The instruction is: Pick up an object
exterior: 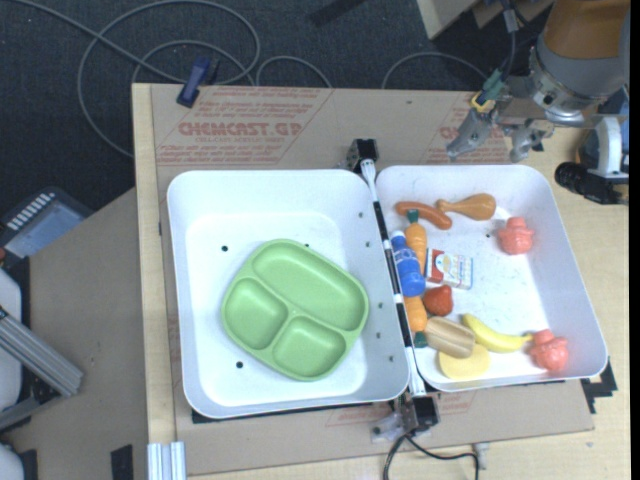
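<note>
My gripper [495, 145] hangs above the far edge of the right bin [570, 268], its two fingers spread apart and open with nothing between them. Below it in the right bin lie an orange drumstick [470, 207], a brown sausage [423, 213], a carrot [416, 240], a blue bottle [406, 266], a small red-and-white packet [452, 269], a strawberry [437, 301], a pink toy [516, 236], a banana [495, 335], a hot dog bun [449, 337] and another pink toy [549, 350].
The left bin [200, 228] holds a green divided plate [294, 309]. A black clip [363, 153] sits at the far end of the seam between the bins. Cables and a blue object [196, 81] lie beyond the bench.
</note>
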